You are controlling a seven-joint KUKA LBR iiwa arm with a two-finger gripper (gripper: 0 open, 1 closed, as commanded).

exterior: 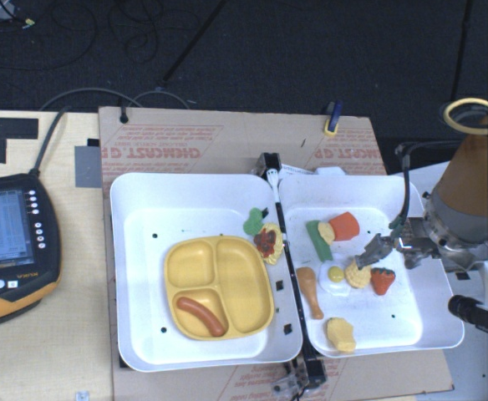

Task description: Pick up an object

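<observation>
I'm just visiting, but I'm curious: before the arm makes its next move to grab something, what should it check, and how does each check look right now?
1. Gripper is over the right bin: ok, it hangs low among the toy food.
2. A target lies close: ok, the round yellow piece and the red strawberry-like piece sit just below it.
3. Something is already held: cannot tell, the fingertips blur into the pieces.
4. Neighbours leave room: not ok, the yellow piece and the red piece lie close together.
5. Other items are out of the way: ok, the red cup, green stick and drumstick lie further left.
</observation>
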